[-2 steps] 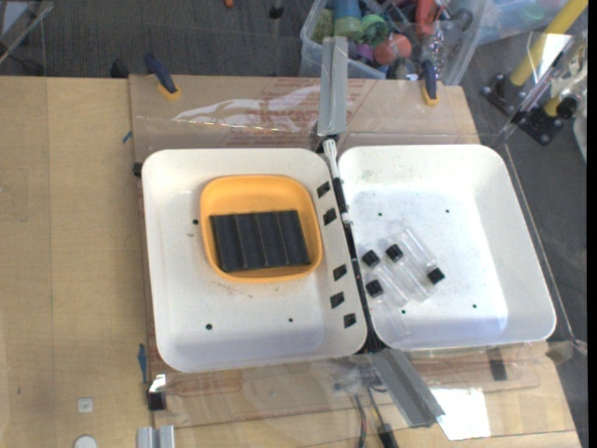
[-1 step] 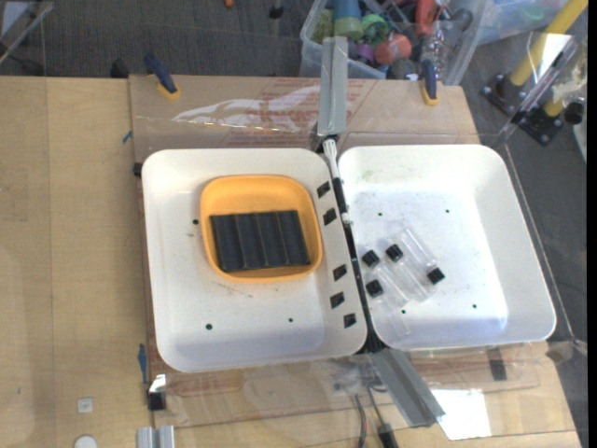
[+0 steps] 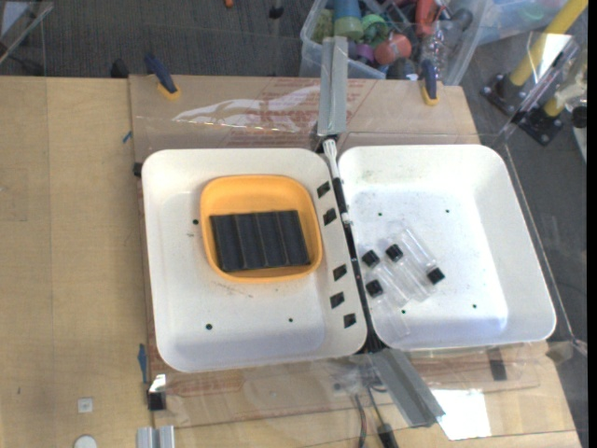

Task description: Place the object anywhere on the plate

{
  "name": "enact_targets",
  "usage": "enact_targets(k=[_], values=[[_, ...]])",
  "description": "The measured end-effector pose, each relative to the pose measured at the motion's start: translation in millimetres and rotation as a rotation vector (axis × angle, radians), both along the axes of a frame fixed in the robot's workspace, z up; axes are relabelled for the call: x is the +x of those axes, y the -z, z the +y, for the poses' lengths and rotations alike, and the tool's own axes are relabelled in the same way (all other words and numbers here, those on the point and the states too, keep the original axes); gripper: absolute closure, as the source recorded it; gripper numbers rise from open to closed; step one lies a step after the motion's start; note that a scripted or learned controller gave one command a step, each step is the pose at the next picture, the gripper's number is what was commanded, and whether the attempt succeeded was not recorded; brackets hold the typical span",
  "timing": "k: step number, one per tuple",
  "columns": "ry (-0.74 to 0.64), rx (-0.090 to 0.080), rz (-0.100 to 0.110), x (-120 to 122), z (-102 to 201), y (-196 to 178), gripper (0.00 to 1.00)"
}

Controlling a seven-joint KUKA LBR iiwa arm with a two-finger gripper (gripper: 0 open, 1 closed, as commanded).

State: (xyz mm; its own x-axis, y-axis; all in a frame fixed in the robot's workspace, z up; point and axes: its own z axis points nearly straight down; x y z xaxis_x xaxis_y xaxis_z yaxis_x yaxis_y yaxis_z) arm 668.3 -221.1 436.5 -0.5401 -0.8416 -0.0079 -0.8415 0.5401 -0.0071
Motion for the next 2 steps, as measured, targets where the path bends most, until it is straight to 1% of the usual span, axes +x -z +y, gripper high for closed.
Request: enact_targets(k=[1,2], values=[[-0.358,-0.003,0.0,-0.1,0.0,0.5,1.0],[-0.768,-0.005,0.0,-0.2,0.1,1.0,1.0]])
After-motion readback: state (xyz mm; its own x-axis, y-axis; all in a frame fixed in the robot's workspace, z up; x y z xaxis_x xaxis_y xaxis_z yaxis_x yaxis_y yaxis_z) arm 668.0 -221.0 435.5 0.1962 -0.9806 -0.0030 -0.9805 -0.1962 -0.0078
